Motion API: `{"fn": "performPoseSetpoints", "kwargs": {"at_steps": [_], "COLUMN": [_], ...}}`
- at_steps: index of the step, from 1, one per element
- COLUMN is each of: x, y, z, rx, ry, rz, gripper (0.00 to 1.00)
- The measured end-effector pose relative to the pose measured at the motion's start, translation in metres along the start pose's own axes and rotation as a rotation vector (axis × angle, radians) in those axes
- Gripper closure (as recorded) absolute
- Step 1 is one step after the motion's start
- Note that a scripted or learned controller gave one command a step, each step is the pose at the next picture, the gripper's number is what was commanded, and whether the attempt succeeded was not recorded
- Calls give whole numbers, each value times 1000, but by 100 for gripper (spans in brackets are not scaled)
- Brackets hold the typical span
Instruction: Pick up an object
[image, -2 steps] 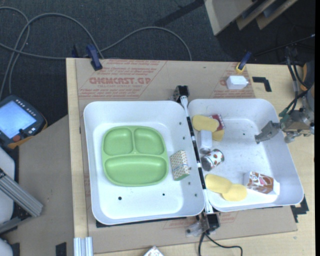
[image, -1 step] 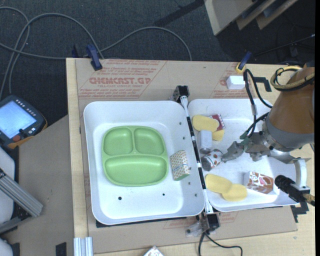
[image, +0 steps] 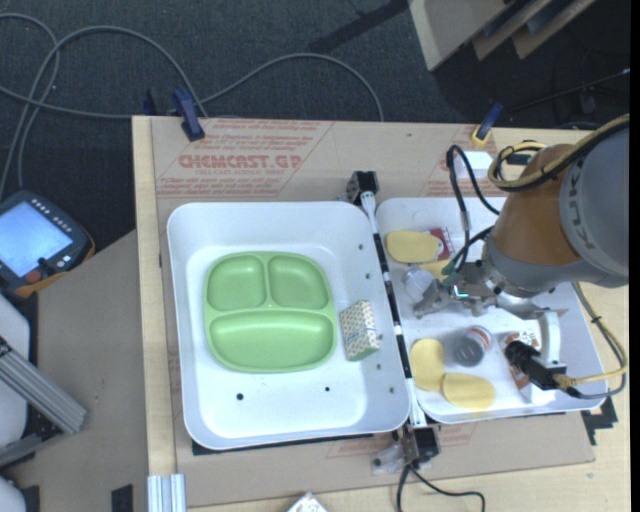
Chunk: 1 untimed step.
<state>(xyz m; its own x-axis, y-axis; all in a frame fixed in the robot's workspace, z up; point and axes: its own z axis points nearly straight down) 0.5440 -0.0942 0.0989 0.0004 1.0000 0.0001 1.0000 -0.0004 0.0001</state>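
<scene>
Gripper (image: 432, 298), metal, low in right bin (image: 575, 395); finger state unclear.
Left bin (image: 190, 330): glossy green 3-compartment plate (image: 269, 311), speckled sponge block (image: 359, 330).

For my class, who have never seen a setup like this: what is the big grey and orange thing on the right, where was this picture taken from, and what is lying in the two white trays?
The grey and orange thing is a robot arm; a program drives it. One fixed camera looks down on the bench from above, at a slant, and the arm reaches in from the picture's right.

Two shallow white bins sit side by side. The left bin holds a green divided plate and, beside the plate, a small patterned block. The right bin holds several pale yellow pieces, a small grey round object and other small items too blurred to name.

The end effector, its grasping part, is down in the right bin. Whether it holds anything cannot be told from this view.
</scene>
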Motion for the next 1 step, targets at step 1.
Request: {"fn": "performPoseSetpoints", "kwargs": {"at_steps": [1], "x": [-29], "y": [123], "z": [-3], "rx": [-2], "ry": [-1], "rz": [-2], "gripper": [0]}}
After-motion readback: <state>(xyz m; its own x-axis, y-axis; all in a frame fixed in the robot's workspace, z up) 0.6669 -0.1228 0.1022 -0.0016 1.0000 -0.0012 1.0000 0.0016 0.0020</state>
